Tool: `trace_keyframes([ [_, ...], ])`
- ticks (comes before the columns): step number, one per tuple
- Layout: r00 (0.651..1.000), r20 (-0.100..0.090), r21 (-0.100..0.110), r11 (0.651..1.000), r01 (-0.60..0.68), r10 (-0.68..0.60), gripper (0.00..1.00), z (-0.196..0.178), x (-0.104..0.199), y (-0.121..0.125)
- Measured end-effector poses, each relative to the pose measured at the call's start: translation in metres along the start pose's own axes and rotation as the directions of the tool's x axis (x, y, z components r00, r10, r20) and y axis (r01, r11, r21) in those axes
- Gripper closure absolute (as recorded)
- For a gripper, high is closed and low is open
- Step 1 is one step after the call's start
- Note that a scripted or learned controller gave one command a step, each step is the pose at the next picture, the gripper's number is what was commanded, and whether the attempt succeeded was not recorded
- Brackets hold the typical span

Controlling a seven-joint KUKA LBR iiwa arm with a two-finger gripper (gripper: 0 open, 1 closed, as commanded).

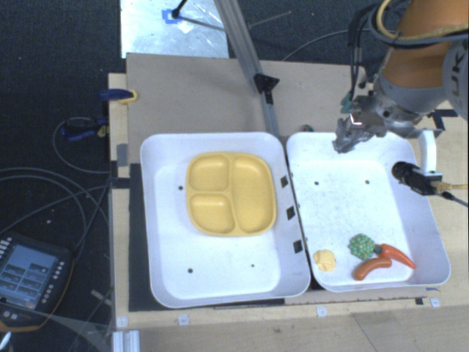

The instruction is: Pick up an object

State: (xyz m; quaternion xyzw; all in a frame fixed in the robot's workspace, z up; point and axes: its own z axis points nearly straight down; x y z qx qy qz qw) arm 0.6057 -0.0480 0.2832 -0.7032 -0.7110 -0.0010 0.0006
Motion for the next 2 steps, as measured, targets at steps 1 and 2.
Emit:
trace_keyframes([
  [1,1.0,0.0,0.001,1.0,0.0,0.0,1.0,0.001,0.048,-0.026],
  [2,1.0,0.001,0.003,1.0,-0.001,0.001,1.0,0.012,0.097,-0.057],
])
